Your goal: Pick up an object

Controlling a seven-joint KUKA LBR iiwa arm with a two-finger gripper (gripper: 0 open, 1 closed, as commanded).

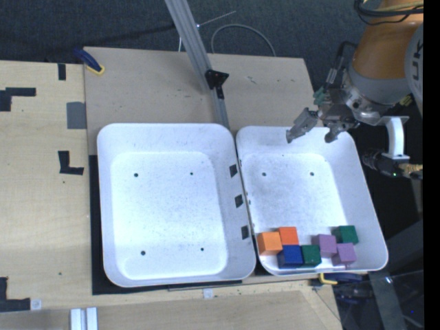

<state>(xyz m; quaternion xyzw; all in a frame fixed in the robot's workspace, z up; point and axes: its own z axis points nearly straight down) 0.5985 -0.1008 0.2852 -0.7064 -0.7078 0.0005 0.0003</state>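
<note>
Along the near edge of the right bin (357, 177) sits a tight cluster of small cubes: an orange block (269, 242) at the left, a darker orange-red block (289, 235) touching it, a blue block (292, 255) just in front, a green block (311, 254) beside the blue one, two purple blocks (327, 243) (346, 253) further right, and a dark green block (346, 234) at the back right of the group. All look like matte, hard-edged cubes, packed so that most touch a neighbour

Well apart from them, over the far rim of the same bin, hangs the hand (315, 130). Its two dark fingers (300, 127) are spread apart, pointing down and toward the bin's far wall, with nothing between them. Behind it the wrist is grey metal, and above that a rounded, glossy orange band curves up toward the top right corner; black cables loop beside it

Both bins are shallow white plastic trays with rounded corners and fine dark speckling on their floors. The left bin (110, 184) lies touching the right one. They rest on a pale wooden desk (137, 81), crossed at the top by a slanted grey metal bar (185, 26)
</note>
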